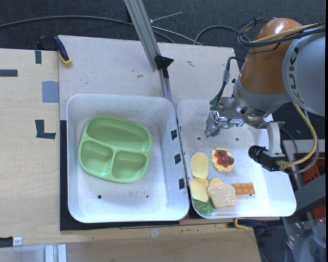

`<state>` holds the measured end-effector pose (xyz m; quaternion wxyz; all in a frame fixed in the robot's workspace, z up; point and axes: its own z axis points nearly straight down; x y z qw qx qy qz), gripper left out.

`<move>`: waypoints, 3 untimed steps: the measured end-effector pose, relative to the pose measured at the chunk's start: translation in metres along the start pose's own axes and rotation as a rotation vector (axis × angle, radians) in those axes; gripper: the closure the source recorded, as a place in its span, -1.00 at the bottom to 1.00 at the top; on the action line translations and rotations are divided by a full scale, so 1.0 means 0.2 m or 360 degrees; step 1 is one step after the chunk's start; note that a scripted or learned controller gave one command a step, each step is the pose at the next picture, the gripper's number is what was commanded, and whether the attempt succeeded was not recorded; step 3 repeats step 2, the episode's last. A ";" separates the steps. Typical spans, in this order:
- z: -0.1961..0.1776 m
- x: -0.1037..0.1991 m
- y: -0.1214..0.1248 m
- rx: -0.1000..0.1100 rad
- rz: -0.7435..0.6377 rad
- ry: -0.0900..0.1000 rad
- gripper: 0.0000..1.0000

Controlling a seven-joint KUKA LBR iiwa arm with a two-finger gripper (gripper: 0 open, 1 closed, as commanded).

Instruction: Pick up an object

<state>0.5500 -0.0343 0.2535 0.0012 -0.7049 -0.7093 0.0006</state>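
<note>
In the right bin (273, 203) lie several toy foods: a small pizza slice with red toppings (222, 160), two yellow oval pieces (199, 165) (199, 189), a slice of toast (224, 196) on a green leaf (204, 206), and an orange wafer (243, 189). My gripper (212, 127) hangs over the upper left part of that bin, above and to the left of the pizza slice, with nothing seen between its fingers. The grey arm with its orange band (268, 48) reaches in from the right.
The left bin (76, 146) holds a green divided plate (115, 148). A metal pole (145, 29) slants down from the top to the gap between the bins. A black camera-like part (262, 157) sticks out from the wrist over the right bin.
</note>
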 end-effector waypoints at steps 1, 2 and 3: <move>0.01 0.32 0.00 0.0000 -0.0004 0.0001 1.00; 0.05 0.54 0.04 -0.0001 0.0000 -0.0001 1.00; 0.05 0.54 0.04 -0.0001 0.0000 -0.0001 1.00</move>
